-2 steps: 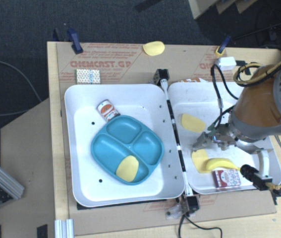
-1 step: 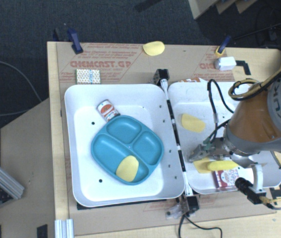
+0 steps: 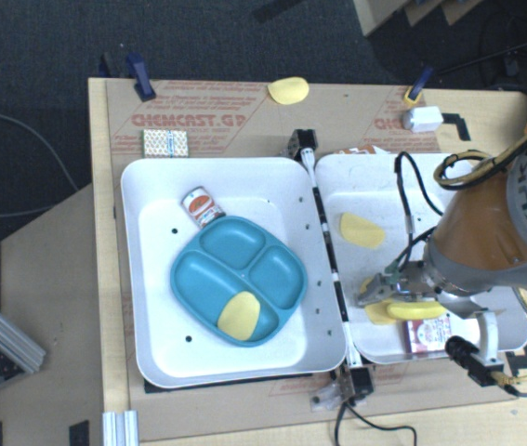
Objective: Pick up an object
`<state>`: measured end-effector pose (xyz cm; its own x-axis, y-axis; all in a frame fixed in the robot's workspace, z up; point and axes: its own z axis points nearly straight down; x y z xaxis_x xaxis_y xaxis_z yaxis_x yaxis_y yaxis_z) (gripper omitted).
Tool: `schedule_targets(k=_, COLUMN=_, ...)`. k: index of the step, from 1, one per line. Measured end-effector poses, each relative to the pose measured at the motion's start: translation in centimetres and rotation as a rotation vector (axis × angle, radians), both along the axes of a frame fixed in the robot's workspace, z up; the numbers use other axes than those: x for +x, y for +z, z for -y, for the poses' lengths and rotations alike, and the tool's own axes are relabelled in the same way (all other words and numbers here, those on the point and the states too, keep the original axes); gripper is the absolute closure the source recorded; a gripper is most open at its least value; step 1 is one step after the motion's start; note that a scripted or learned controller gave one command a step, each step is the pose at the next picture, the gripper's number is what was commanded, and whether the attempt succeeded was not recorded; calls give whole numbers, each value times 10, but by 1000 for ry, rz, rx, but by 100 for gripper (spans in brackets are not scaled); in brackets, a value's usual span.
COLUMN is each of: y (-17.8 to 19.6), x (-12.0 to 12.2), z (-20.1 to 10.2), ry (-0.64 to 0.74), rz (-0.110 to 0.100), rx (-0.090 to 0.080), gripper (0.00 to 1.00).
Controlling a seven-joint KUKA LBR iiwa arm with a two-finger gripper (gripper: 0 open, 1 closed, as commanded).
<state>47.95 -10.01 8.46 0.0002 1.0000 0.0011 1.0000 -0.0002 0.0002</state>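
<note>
1. Gripper low in the right bin, fingers around one end of a yellow banana; how wide they stand I cannot tell.
2. Banana lies on the bin floor, just above a red-and-white packet.
3. Yellow chip-shaped piece sits further back in the same bin.
4. Left bin: blue divided plate with a yellow piece in it; small can beside it.

Two shallow white plastic bins, left and right; sky-blue compartmented plastic plate; pale yellow rounded piece on it; small cylindrical can, white with red-orange label; yellow oval slice; bright yellow banana-shaped toy; maroon-and-white printed packet; tan cardboard bench sheet with red lettering; grey arm with orange band.
</note>
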Motion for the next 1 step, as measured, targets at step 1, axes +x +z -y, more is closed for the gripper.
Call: schedule_targets(k=1, y=0, x=51, z=42, ry=0, rz=0, rx=-2, gripper=0)
